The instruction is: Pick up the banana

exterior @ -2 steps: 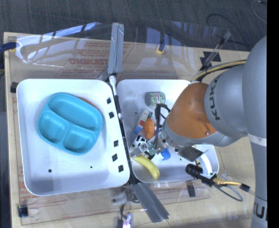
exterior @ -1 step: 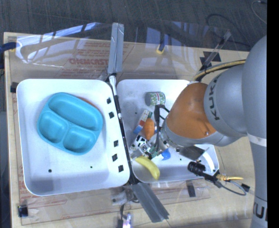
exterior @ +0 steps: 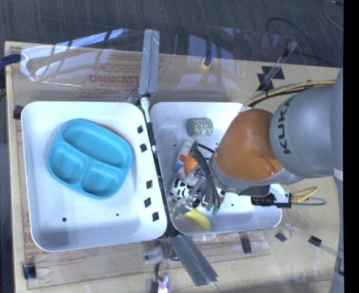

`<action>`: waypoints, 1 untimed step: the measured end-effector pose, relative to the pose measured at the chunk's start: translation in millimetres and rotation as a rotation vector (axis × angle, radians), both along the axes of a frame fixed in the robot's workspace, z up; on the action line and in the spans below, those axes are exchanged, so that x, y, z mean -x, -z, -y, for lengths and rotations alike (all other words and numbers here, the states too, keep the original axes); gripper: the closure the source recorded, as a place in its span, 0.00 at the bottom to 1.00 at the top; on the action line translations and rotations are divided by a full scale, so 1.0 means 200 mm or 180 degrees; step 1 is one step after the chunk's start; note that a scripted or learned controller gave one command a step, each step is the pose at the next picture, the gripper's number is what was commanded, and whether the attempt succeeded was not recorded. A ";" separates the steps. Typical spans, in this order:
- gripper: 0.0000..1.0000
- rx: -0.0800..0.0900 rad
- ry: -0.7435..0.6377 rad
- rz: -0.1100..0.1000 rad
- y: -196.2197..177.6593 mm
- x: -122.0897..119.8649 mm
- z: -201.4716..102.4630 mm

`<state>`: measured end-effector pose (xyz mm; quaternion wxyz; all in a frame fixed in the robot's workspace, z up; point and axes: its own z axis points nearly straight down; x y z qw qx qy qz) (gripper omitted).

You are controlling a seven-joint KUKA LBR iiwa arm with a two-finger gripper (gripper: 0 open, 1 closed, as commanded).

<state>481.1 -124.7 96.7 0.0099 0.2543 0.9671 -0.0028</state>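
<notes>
A yellow banana (exterior: 197,219) lies at the front edge of the right bin (exterior: 167,118), partly covered by the tool above it. My gripper (exterior: 195,194) hangs low over the bin's front left part, just above and touching distance from the banana's upper end. The grey arm with its orange band (exterior: 246,145) covers much of the right bin behind it.
A small green-labelled can (exterior: 199,126) lies at the back of the right bin. An orange and blue item (exterior: 185,159) sits beside the gripper. The left bin (exterior: 45,224) holds a blue divided plate (exterior: 91,157). A metal divider (exterior: 148,63) runs between the bins.
</notes>
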 end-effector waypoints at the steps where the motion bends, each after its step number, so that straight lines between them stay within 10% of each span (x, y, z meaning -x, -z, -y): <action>1: 0.00 -0.0026 0.0607 -0.0034 0.02 0.02 0.04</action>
